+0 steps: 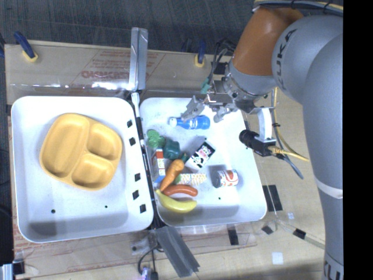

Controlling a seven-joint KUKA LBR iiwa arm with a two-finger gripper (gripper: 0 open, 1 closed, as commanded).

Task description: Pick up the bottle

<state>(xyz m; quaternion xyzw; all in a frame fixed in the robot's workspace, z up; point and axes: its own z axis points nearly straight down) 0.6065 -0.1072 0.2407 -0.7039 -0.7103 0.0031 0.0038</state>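
The bottle [190, 122] is lying flat in the right bin [247, 174], near the far wall. The hand [206, 108] is hanging just above it, fingers spread apart, so the grabbing and lifting are waiting.

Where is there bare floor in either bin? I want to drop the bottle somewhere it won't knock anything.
Left white bin: bare floor in front of the yellow sectioned plastic tray. Right white bin: bare right-hand strip beyond the small can. Its left side is crowded: orange carrot, yellow banana, green toys; the blue plastic bottle lies at the back.
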